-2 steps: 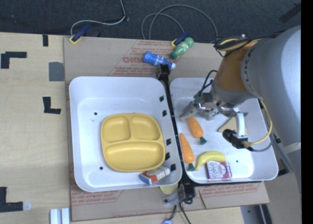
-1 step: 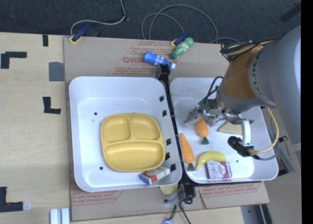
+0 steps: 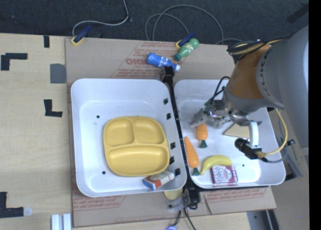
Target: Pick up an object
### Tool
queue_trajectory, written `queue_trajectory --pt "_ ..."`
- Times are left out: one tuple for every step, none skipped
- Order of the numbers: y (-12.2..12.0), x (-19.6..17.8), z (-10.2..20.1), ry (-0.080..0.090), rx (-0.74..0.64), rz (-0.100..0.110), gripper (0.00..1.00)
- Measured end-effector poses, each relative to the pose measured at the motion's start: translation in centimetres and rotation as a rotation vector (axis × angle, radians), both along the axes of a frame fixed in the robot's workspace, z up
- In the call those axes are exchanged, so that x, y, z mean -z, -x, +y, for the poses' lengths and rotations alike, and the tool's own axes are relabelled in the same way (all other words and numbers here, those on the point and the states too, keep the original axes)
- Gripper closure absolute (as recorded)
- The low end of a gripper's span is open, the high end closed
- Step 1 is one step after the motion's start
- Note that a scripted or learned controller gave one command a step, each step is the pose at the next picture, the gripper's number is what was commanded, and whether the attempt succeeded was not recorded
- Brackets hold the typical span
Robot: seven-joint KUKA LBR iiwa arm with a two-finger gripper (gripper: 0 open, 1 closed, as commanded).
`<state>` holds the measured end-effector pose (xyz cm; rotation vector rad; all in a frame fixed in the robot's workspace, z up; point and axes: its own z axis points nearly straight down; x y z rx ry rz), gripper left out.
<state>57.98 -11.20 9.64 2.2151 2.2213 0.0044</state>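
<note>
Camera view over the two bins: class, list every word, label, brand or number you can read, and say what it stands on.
None can be read with certainty.
Cardboard sheet under the bins: red printed lettering, partly covered and too blurred to read.
Small red-and-white box in the right bin: a printed front, too small to read.
Small carton in the left bin below the yellow tray: markings blurred.

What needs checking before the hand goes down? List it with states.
1. Hand inside right bin: ok.
2. Hand over a target, small carrot just below it in the view: ok.
3. Fingers open: cannot tell.
4. Nothing held already: cannot tell.
5. Target has room, long carrot and banana lie apart from it: ok.
6. Yellow cable off the items: ok.
</note>
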Motion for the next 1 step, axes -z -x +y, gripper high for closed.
queue_trajectory --pt "1.19 -9.32 6.92 -0.004 -0.005 0.000 1.00"
